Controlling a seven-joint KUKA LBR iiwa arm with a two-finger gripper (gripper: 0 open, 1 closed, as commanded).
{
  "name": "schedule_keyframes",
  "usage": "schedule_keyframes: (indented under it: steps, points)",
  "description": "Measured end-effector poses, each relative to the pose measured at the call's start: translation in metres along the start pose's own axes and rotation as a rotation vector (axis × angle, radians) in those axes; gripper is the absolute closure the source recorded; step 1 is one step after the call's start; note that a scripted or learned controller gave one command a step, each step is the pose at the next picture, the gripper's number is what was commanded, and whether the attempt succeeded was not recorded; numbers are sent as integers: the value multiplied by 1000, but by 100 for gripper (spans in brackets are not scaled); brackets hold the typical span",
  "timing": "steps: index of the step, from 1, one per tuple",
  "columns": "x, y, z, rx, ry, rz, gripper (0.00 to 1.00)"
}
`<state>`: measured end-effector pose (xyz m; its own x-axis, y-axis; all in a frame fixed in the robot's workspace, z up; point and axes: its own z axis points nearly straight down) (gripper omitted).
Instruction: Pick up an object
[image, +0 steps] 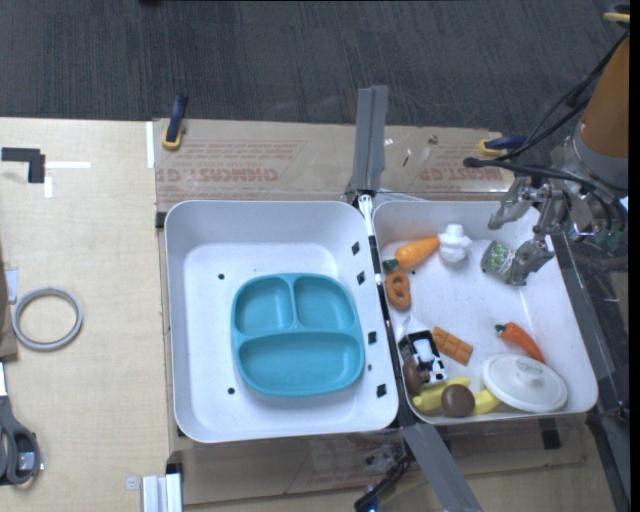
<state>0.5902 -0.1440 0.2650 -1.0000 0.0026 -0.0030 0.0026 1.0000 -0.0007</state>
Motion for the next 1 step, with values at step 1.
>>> schedule_keyframes:
  steps: [1]
  points:
    - [-18,-37,155,0,0,-361,0]
